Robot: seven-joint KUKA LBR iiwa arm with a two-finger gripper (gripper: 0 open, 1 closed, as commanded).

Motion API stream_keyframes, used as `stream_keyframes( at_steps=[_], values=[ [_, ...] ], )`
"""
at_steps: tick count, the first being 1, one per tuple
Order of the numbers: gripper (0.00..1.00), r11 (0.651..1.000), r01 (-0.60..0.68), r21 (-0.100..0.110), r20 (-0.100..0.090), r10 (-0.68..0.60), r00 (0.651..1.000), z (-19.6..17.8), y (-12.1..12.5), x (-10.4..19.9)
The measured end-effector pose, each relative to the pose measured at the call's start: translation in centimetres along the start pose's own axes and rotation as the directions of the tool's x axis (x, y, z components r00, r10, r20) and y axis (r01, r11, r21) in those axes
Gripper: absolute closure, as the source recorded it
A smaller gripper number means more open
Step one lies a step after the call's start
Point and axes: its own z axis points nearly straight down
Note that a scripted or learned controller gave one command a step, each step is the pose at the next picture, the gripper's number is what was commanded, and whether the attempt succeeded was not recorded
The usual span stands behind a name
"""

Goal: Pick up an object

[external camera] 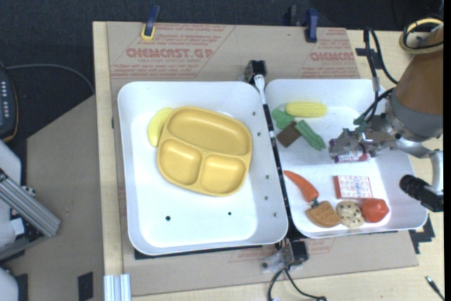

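The jaws hang low over the right bin, a dark metal cluster seen from above; whether they stand wide or narrow I cannot tell, and nothing visibly sits between them. Nearest, at about six o'clock, lies a red-and-white card, flat, light, probably hard to pinch except by an edge. At nine o'clock the green block looks like stiff, light plastic, best taken across its narrow width. The corn lies toward ten o'clock.

L bin: tray inside | R bin: corn behind cracker
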Motion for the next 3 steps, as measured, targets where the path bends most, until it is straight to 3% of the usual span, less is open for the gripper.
stream_keyframes(
  at_steps=[1,3],
  values=[
    [1.00,1.000,0.001,0.000,0.000,-0.001,1.000,-4.4,0.2,0.0],
    [1.00,1.000,0.006,0.003,-0.003,-0.006,1.000,-3.9,3.9,9.0]
  ],
)
